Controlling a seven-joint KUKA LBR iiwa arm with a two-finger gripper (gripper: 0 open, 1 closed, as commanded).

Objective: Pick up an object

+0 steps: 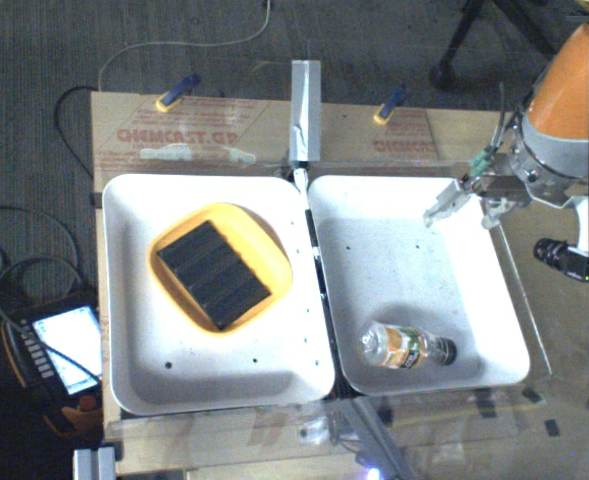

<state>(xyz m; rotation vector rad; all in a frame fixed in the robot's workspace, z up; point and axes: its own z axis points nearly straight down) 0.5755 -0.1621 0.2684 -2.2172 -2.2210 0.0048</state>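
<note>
Hovered, gripper [464,200] spread and holding nothing, over the right bin's [494,268] far corner, bottle [409,347] lying on its side near the front wall, probably needing a forward reach and descent.

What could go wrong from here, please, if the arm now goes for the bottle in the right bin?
The bottle lies on its side, so it may roll away as the fingers close. It also rests near the right bin's front wall, which could block one finger. The gripper sits by the far right corner, so it has the whole bin to cross.
</note>
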